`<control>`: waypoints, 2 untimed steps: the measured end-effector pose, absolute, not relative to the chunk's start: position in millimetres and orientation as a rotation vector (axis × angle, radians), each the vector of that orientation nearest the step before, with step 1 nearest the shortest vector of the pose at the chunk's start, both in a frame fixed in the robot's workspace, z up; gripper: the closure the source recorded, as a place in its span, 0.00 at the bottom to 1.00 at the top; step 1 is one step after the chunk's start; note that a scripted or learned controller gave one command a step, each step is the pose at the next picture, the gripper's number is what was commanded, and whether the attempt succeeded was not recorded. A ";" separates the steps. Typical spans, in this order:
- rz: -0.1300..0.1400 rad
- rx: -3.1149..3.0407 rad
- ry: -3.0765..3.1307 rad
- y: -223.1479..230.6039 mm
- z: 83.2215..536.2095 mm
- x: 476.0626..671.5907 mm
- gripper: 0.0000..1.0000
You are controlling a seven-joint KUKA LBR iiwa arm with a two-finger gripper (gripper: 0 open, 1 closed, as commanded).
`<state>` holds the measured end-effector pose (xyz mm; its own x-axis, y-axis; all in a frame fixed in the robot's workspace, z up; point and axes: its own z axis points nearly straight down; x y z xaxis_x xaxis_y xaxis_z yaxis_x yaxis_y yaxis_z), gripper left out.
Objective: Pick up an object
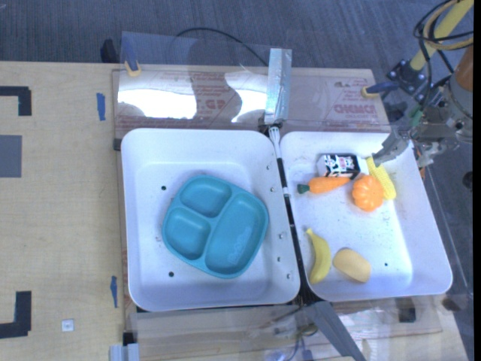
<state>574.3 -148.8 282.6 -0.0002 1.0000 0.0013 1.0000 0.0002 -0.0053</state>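
- The likeliest object for the pick is the small orange pumpkin (367, 192), sitting in the right bin (428, 265) near its far right corner, with a yellow corn cob (382, 179) touching its right side and a toy carrot (328, 186) lying just to its left.
- Judging by its look, the pumpkin is a light, stiff plastic toy — rounded and probably slick, so a grip across its widest part should be safest; a pinch high on the dome is likely to be sliding off.
- The corn is crowding one side, which is leaving little room for a finger there; coming in along the clear near-far line looks better.
- The gripper (391, 147) is hanging over the bin's far right edge, just beyond the corn, with nothing seen held — whether it is open or closed I cannot tell.
- Behind the carrot a small black-and-white carton (337, 162) is lying near the far wall.
- Toward the near edge a banana (319, 256) and a pale yellow potato-like piece (351, 265) are lying side by side, well apart from the pumpkin.
- The left bin (146, 277) is holding a teal divided plate (216, 226).
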 end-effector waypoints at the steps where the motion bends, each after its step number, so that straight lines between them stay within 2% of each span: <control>1: 0.011 -2.190 -2.237 -201.3 175.7 565.2 0.00; 2: -0.011 -2.210 -2.228 -215.5 110.0 637.5 0.00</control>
